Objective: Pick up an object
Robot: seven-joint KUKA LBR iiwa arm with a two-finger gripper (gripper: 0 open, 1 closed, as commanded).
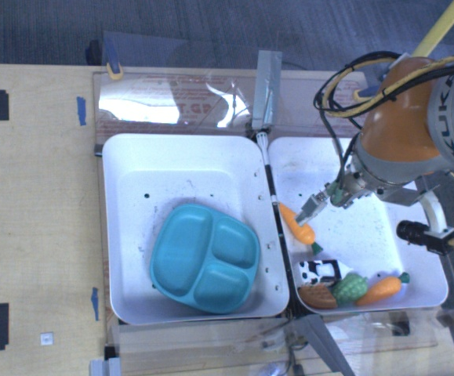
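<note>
My gripper (314,207) over right bin (415,292), grip unclear, just above one carrot (297,225); second carrot (382,288), one green toy (350,287), one divided teal plate (205,257).

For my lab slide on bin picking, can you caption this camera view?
KUKA arm's gripper poised over an orange carrot in the right bin; a blue divided tray fills the left.

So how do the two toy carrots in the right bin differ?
The upper carrot lies on the diagonal by the bin's left wall, just under the gripper; the lower carrot lies almost level along the near wall. The upper one lies apart from other items; the lower one touches the green toy. Both are orange with green tops.
</note>
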